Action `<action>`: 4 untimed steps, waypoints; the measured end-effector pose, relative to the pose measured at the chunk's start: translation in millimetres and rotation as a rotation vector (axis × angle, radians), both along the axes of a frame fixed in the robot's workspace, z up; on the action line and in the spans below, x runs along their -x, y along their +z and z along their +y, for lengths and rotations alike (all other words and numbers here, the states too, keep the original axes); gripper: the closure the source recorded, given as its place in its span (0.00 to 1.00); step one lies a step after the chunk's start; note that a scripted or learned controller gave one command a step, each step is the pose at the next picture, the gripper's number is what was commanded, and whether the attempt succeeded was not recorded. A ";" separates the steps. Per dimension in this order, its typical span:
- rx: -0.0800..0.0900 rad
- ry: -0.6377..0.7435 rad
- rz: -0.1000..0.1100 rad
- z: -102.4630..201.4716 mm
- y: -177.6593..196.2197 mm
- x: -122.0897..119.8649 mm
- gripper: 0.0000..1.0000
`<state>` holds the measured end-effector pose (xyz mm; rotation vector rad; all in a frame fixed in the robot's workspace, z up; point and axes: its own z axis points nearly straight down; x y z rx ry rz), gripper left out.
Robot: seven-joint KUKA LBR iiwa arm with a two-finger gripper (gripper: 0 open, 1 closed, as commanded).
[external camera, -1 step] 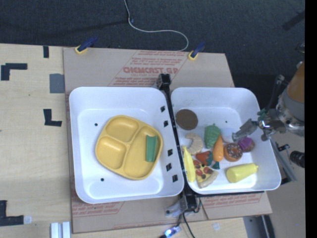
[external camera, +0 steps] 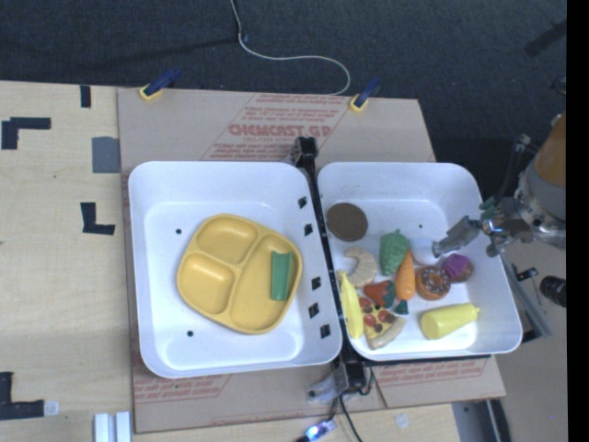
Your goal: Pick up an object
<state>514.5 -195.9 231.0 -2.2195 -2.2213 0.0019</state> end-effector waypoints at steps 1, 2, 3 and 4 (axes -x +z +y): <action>-0.002 0.000 0.006 5.0 -64.2 -0.2 0.00; 0.000 0.000 0.004 5.8 -128.3 0.1 0.00; 0.001 0.001 -0.001 6.6 -147.0 -0.1 0.00; 0.001 0.001 -0.001 6.8 -136.2 -0.2 1.00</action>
